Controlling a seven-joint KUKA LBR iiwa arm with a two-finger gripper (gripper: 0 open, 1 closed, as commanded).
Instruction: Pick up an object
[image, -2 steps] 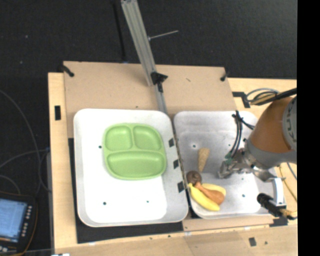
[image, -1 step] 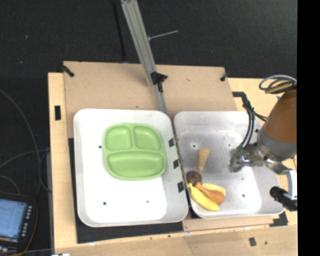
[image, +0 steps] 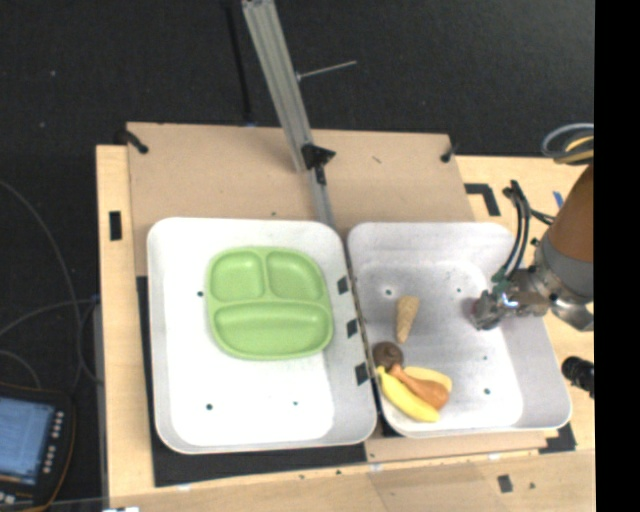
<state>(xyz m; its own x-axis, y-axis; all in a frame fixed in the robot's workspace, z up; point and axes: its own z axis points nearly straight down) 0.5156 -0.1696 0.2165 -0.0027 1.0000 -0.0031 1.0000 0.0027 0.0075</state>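
Starting at your left, the left bin (image: 180, 400) carries a green divided plate (image: 270, 303), lying flat near its middle with three compartments. It is broad, stiff and low; I would judge it awkward for a two-finger grasp except at its rim.

Move across to the right bin (image: 530, 385). Standing apart in its upper middle is a tan cone-shaped piece (image: 405, 317), alone and clear on all sides. Lower, against the bin's near left corner, you have a cluster: a small brown round piece (image: 386, 353), with a yellow banana (image: 403, 399) and an orange piece (image: 428, 383) just below it, touching one another. These look like toy foods, so probably light, rigid and smooth, liable to slip if pinched at a tapered end.

The cone is your easiest candidate: take it across its wider part, where the sides give a steadier hold. The cluster would call for closing on the banana's middle, and its neighbours may shift.

At the far right, the end effector (image: 487, 310) hangs over the right bin, well apart from every object. Nothing sits in it; whether it is spread or closed you cannot tell from here.
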